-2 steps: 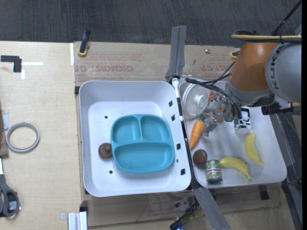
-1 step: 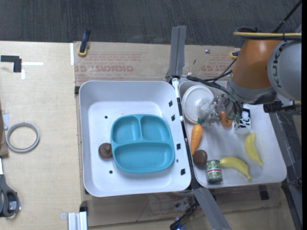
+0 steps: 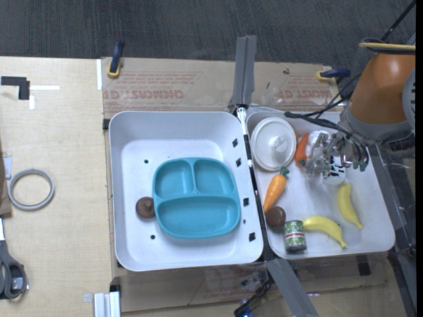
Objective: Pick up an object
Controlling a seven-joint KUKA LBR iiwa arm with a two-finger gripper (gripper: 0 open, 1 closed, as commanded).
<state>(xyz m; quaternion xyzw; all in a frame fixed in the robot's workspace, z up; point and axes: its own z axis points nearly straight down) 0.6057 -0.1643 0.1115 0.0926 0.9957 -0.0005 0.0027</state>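
My gripper [image 3: 318, 158] reaches down into the right bin [image 3: 380, 240], near its back middle. Just left of it lies a small red-orange piece [image 3: 301, 148], close to the gripper or touching it. A white round bowl [image 3: 273, 142] sits at the back left of this bin. In front of the bowl lies an orange carrot [image 3: 274, 189], and a brown ball [image 3: 275, 215] rests by the carrot's near end. A green-labelled can [image 3: 294, 236] stands at the front. Two yellow bananas lie in the bin, one [image 3: 325, 227] at the front and one [image 3: 347, 205] towards the right.
The left bin [image 3: 125, 144] holds a blue divided plate [image 3: 196, 197] and a brown ball [image 3: 145, 207] beside the plate's left edge. A grey tape ring [image 3: 30, 189] and scissors [image 3: 12, 279] lie on the bench at the left. The arm's orange band [image 3: 382, 88] hangs over the back right.
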